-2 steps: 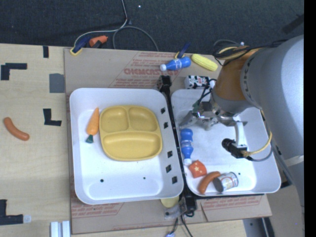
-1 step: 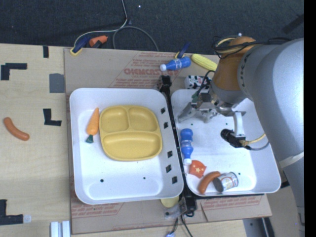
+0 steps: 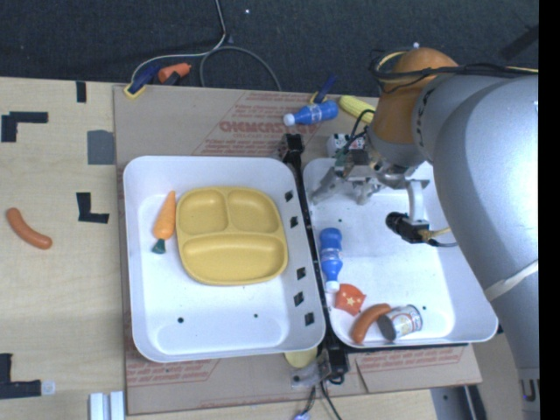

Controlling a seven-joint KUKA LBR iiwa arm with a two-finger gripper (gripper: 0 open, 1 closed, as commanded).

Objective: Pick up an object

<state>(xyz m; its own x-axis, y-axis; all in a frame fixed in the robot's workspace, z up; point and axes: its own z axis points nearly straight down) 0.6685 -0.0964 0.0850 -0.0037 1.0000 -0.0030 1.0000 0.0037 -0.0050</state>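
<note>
The arm's hand (image 3: 350, 178) sits low at the back of the right bin (image 3: 455, 318), and I cannot tell how it is set. Nearer the front of that bin lie a blue bottle (image 3: 330, 254), a red piece (image 3: 349, 298), a sausage (image 3: 369, 320) and a small can (image 3: 402, 322); the left bin (image 3: 144, 261) holds a yellow divided plate (image 3: 232, 234) with a toy carrot (image 3: 164, 217) just beside it.

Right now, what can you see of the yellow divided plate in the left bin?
The yellow plate looks like matte plastic, a rounded rectangle moulded into three compartments: two small ones across its far side and one wide one nearer the camera. All three look bare. It lies flat in the left bin, toward the far half, turned slightly askew to the walls. A toy carrot lies along its left edge, close enough to seem touching.
</note>
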